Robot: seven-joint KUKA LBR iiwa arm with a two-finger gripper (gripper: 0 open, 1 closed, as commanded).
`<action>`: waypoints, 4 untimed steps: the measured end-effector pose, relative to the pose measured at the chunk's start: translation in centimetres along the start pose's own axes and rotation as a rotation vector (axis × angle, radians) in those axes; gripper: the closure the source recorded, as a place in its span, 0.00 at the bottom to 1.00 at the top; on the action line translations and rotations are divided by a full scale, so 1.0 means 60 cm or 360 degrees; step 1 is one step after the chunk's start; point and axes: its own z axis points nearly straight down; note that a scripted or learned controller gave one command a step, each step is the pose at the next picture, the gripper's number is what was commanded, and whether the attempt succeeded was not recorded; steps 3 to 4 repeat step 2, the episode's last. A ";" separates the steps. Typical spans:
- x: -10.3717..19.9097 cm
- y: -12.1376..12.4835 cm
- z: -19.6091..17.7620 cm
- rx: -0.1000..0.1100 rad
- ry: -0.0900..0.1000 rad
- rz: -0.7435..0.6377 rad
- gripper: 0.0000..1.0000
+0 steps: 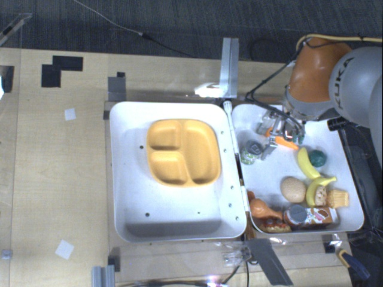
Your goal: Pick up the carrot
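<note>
Carrot (287, 141) looks light, stiff, smooth; I'd grip mid-length. Claw (276, 135) sits over it, whether wide or narrow I cannot tell.

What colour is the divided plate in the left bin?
Yellow-tan; the divided plate shows clearly in the camera view.

carrot (286, 141) half hidden under pincer (276, 131)

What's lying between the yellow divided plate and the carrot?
In the camera view, bare floor of the left bin, both bins' adjoining rims, then a small greenish jar separate the yellow plate from the carrot.
</note>
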 end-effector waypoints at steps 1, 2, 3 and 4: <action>-0.013 0.006 -0.029 -0.0010 -0.0061 -0.0007 1.00; -0.001 -0.013 -0.115 -0.0020 -0.0044 0.0265 1.00; -0.001 -0.013 -0.115 -0.0020 -0.0044 0.0265 1.00; -0.001 -0.013 -0.115 -0.0020 -0.0044 0.0265 1.00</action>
